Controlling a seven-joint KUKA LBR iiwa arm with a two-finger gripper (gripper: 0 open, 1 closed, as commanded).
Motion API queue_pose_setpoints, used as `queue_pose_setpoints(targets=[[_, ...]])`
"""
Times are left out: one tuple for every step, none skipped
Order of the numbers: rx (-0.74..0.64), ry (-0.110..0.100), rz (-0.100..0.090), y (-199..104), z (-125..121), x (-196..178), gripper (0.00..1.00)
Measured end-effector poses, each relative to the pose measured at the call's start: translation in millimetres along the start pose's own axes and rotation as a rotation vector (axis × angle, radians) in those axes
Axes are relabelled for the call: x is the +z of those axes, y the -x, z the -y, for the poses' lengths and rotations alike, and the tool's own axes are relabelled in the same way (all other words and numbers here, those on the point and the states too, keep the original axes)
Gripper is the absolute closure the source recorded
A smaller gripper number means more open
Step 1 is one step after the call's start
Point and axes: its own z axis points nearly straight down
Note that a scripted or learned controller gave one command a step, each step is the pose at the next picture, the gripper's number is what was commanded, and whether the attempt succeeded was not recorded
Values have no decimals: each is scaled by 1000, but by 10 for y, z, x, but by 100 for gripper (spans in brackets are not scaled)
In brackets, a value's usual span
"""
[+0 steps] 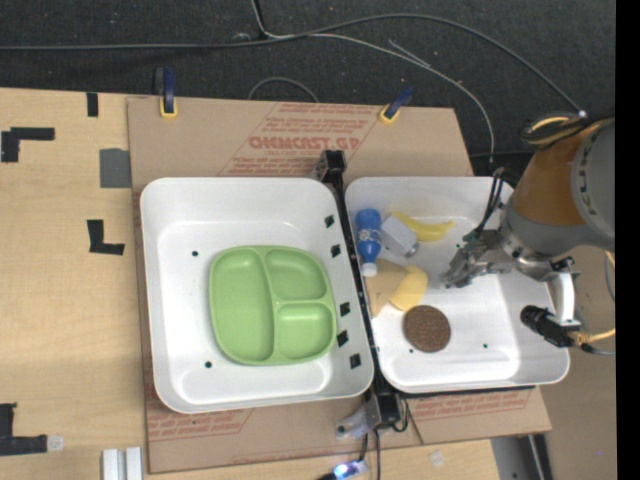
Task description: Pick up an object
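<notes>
Red "CHEMCAST" lettering crosses the cardboard sheet [300, 133] under my bins. My gripper [462, 268] hangs in the right bin [520, 353]; its grip I cannot tell. Nearby: blue bottle [368, 236], round brown cookie [427, 328]. Glossy green divided plate [271, 303] left.

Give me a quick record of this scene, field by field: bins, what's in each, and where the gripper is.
left bin: green divided plate
right bin: blue bottle, yellow banana, grey block, pale yellow piece, brown disc
gripper: low inside right bin, right of the items
held object: none visible between fingers
arm: enters from the right
</notes>
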Motion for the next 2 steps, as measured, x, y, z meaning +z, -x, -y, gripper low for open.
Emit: queue_pose_setpoints(targets=[[2,4,1,68,70,-541,100],[0,4,1,64,66,-1037,100]])
